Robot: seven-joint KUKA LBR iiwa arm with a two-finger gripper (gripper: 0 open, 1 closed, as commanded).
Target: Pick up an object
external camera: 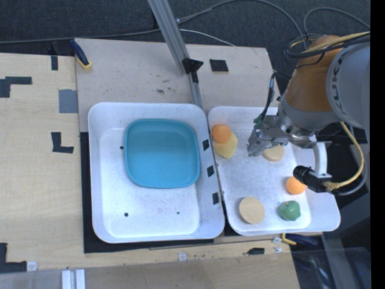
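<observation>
A: Which colours are in the left bin (108, 179)?
B: The bin is white with small dark specks, and the plate (162, 153) is turquoise blue.
A: And in the right bin (264, 167)?
B: Two orange balls (221, 133) (295, 186), one green piece (289, 210), one pale tan disc (251, 210). The surface (36, 161) is light wood with black marks.

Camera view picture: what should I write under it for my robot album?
Robot gripper hovers over the right bin of small toy foods, beside a blue tray in the left bin.
</observation>
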